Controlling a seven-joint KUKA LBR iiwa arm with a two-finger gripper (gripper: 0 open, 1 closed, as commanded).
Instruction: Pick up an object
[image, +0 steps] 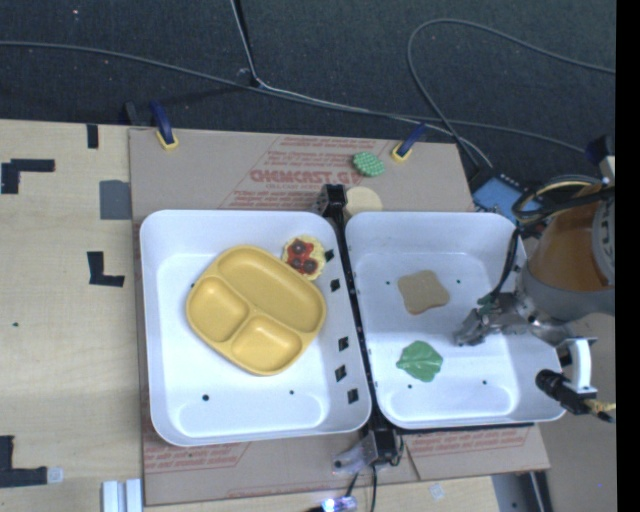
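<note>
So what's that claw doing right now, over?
Claw low in right white bin, nothing gripped. Green leaf-shaped piece and tan bread-like slice lie close by. Path unobstructed.

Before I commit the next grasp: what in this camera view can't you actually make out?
- Gripper, above right bin: fingertips blurred; finger state unclear.
- Arm: cut off by the right edge.
- Small round item by yellow divided plate: too small to identify.
- Green dotted piece outside the bins: too small to name.

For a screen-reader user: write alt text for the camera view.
A grey robot arm's gripper hovers in the right white bin, beside a tan toast piece and a green leaf. The left bin holds a yellow divided plate and a small pizza toy.
</note>
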